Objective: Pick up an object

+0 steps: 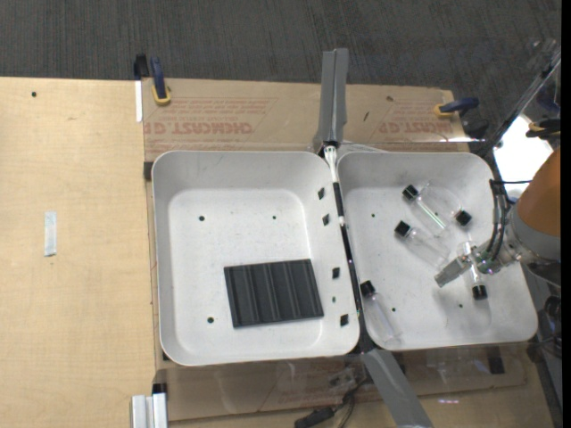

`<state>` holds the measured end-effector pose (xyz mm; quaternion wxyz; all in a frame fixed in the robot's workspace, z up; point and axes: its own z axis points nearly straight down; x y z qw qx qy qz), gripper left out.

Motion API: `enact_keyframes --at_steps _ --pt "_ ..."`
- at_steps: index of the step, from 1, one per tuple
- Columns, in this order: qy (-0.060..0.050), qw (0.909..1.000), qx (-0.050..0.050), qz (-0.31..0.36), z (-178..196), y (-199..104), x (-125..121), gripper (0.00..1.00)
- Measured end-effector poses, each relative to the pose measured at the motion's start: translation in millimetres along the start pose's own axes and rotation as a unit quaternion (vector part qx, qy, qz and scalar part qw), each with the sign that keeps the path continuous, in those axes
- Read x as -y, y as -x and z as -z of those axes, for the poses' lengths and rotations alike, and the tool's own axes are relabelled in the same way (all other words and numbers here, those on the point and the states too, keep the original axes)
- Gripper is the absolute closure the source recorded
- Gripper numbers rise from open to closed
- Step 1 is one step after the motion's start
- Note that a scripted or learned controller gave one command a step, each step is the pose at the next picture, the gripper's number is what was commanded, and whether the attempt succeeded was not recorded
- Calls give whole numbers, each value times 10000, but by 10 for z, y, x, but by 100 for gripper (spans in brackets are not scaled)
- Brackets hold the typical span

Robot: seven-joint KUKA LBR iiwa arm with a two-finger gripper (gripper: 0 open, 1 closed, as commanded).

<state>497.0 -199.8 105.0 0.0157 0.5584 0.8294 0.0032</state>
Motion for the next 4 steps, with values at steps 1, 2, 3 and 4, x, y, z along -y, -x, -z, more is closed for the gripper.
enact_keyframes --at_steps 1,2,3,4 --pt "9 10000 -4 -7 81 0 -12 100" --pt "-112 9999 -108 -25 281 117 136 100" --pt "-111 9999 -108 -24 281 117 136 0" --pt "-72 9999 -118 -89 -102 -122 -94 0"
